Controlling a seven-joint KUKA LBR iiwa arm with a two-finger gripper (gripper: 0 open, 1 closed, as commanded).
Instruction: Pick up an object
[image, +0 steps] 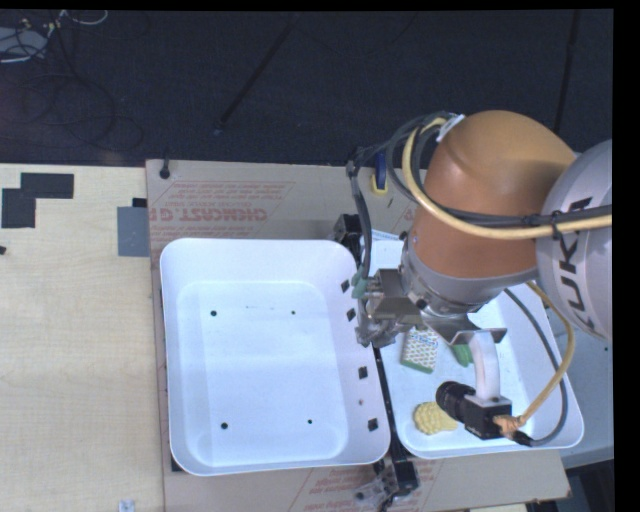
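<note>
The arm (490, 210) hangs low over the right bin (560, 425), where the objects lie clustered, screening its claw (385, 325), whose state I cannot tell; left bin (180, 330) unused.

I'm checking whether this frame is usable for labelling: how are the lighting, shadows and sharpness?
Camera view: even, bright light; the left white bin nears overexposure yet keeps its rim edges; the arm casts a soft shadow over the right bin, dimming the objects beneath; the orange band shows a mild sheen; the image is slightly soft overall, so small items like the yellow object lack detail.
</note>
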